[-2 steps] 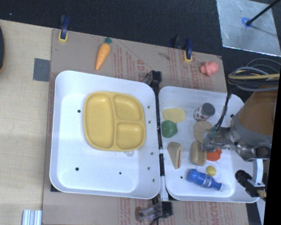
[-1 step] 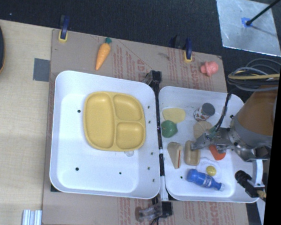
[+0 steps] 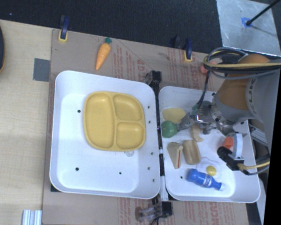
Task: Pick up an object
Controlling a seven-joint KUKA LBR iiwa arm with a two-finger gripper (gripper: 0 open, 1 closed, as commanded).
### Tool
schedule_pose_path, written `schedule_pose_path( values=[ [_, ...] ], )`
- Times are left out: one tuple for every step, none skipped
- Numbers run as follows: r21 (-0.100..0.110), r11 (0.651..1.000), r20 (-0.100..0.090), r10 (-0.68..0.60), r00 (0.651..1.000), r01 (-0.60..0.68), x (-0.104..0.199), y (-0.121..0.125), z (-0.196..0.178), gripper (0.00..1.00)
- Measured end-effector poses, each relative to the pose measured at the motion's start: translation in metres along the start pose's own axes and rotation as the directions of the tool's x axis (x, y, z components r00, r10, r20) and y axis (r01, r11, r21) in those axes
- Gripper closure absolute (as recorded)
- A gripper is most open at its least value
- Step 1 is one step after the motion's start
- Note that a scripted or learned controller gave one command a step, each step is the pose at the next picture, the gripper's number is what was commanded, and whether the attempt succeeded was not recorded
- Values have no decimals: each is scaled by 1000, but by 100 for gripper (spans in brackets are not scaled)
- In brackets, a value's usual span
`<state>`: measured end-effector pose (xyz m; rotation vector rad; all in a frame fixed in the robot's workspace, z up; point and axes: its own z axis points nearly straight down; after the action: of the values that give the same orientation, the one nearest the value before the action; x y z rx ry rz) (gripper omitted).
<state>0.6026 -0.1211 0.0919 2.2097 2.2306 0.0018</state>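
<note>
**My pincer low in the right bin**

From above, my pincer [image 3: 196, 122] hangs among the toys in the right bin [image 3: 252, 195]; I cannot tell if it is open or closed. Just beside it lie a green ball [image 3: 169, 129], a yellow piece [image 3: 174, 114] and tan blocks [image 3: 191, 151]; a blue bottle [image 3: 203, 179] lies nearer the front. The left bin [image 3: 63, 171] holds a yellow divided tray [image 3: 114, 120]. A toy carrot [image 3: 103, 54] rests on the brown board [image 3: 131, 58], whose red print I cannot read.

Grey arm [image 3: 256, 92] with orange band enters from right, wrist bent downward; 2-finger metal gripper [image 3: 196, 122] low, pointing left, finger state unclear.
</note>
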Motion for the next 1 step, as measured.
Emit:
schedule_pose_path(
  values=[
    [-1, 1000, 0, 2, 1000, -2, 18, 57, -1, 0]
  ],
)
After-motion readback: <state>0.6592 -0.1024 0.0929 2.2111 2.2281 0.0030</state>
